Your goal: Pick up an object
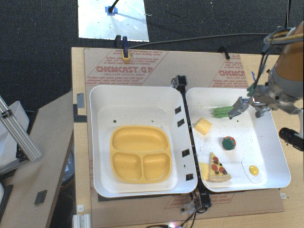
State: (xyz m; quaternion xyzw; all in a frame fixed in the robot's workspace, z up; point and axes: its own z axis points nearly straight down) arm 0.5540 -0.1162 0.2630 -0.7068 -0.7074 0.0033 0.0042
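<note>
Jaws (236,111) blurred, green object (221,111) partly hidden

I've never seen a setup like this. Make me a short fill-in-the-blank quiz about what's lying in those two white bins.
1. The yellow divided tray lies in the ____ bin as the camera sees it.
2. The tray has ____ compartments.
3. The gripper is at the ____ long item in the right bin.
4. The pizza slice lies near that bin's ____ edge.

Missing words: left; three; green; front
</note>
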